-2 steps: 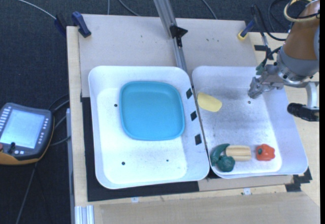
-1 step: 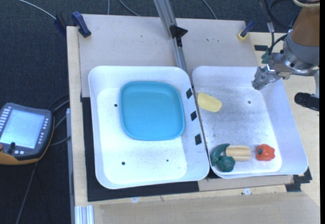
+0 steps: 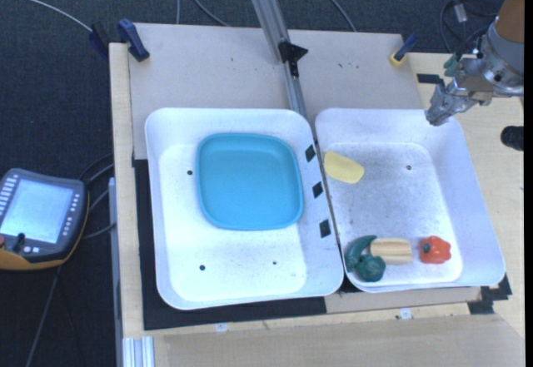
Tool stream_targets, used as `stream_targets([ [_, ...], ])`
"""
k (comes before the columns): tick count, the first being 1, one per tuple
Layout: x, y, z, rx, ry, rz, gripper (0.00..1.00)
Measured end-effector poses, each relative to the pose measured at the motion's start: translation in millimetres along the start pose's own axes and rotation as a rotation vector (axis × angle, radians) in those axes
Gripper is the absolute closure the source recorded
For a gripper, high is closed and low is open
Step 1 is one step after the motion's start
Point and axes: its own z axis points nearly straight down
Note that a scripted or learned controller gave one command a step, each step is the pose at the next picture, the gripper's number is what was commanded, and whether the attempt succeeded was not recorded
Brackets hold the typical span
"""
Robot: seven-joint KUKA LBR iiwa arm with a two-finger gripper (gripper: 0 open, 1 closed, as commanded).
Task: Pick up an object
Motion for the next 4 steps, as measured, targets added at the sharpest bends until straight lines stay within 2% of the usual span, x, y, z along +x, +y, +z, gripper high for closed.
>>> stream_targets([
  [3,175,-9,21,0.005,0.002,-0.004,1.00],
  [4,230,-14,11,0.004,0.002,-0.003,1.00],
])
